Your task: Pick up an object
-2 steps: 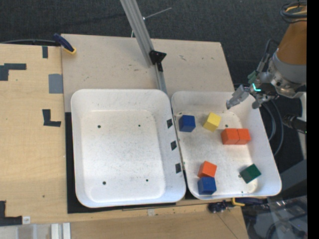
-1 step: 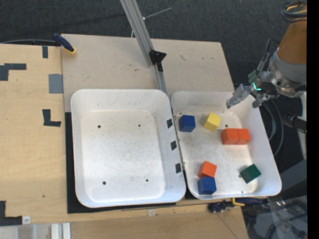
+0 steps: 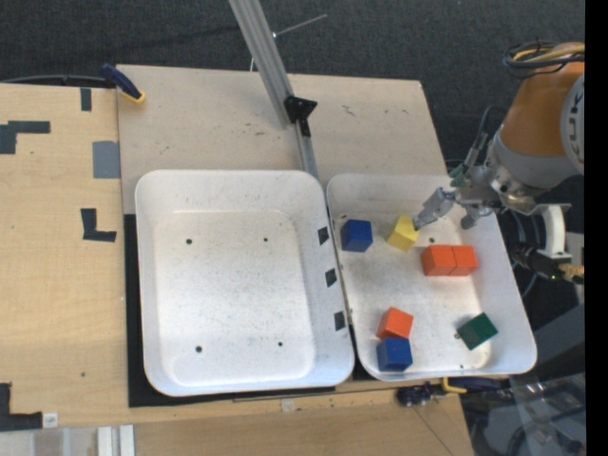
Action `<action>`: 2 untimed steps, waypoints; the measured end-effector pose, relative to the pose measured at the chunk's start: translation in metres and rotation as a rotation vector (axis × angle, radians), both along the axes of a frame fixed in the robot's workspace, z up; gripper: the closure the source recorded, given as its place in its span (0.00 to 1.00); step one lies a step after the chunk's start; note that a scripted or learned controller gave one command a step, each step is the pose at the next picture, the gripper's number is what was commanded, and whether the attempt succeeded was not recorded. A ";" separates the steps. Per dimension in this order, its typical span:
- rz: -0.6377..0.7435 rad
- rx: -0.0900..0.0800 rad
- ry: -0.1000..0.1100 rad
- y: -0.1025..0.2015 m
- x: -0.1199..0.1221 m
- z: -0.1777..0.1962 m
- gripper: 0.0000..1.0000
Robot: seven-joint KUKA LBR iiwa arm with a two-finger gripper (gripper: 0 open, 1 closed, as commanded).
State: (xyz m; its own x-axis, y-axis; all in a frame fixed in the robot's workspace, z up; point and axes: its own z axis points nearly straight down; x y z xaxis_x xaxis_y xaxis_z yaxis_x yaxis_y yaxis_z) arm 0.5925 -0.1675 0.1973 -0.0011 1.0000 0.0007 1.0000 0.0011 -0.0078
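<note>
Yellow block (image 3: 403, 233) is seen in the right bin (image 3: 503, 283), upper middle part, lying on the bin floor, tilted. Jaws (image 3: 450, 212) are positioned just right of and above the yellow block; two fingers are seen spread apart, nothing is held between them, so jaws are released. The left finger tip is seen very near the yellow block; contact cannot be told.

Relative to the yellow block: a blue cube (image 3: 356, 236) is placed just to its left, apart from it. An orange long block (image 3: 447, 260) is placed to its lower right, near. An orange cube (image 3: 396, 323) is set well below it, with a second blue cube (image 3: 394, 353) touching that one's lower side. A green block (image 3: 477, 331) is set well below and to the right.

The left bin (image 3: 152, 255) is set well left of the yellow block, beside the right bin. Both bins are carried on the counter (image 3: 209, 112).
</note>
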 end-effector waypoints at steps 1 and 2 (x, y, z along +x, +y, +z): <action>-0.001 -0.001 -0.001 -0.004 -0.010 -0.054 0.00; 0.001 -0.008 -0.027 -0.006 -0.004 -0.079 0.00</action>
State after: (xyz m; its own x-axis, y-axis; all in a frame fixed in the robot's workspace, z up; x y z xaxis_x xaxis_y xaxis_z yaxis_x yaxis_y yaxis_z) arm 0.5884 -0.1733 0.1182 -0.0023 1.0000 -0.0078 0.9998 0.0024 0.0194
